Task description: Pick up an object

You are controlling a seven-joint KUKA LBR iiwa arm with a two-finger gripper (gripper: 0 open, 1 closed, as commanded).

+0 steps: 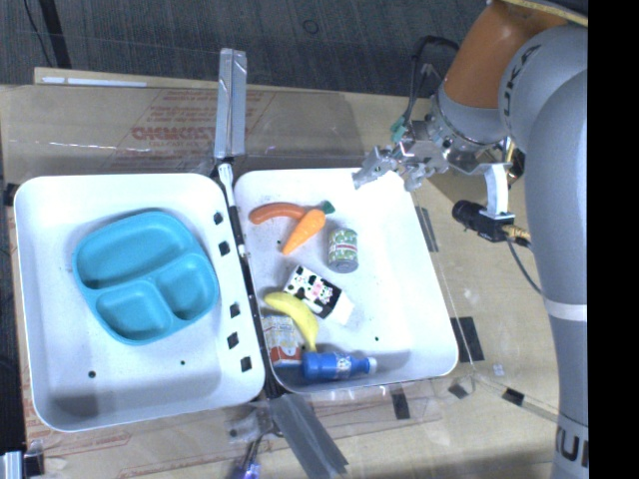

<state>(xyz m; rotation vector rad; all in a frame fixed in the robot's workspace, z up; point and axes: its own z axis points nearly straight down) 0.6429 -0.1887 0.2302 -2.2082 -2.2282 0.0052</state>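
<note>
Two bins (pixel 419 267), one blue tray (pixel 145 272), one carrot (pixel 305 230), sausage (pixel 277 211), can (pixel 343 248), banana (pixel 295 314), carton (pixel 318 293), bottle (pixel 335 366).

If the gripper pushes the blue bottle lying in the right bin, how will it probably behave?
The blue bottle lies on its side near the front wall of the right bin, so it would probably roll rather than tip. Its smooth round body may slip between two fingers. The banana lies close behind it and could get nudged too.

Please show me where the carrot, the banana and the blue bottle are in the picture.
carrot (pixel 305 230), camera view, middle of its orange body.
banana (pixel 296 313), camera view, middle of its curve.
blue bottle (pixel 334 366), camera view, middle of its body.
</note>
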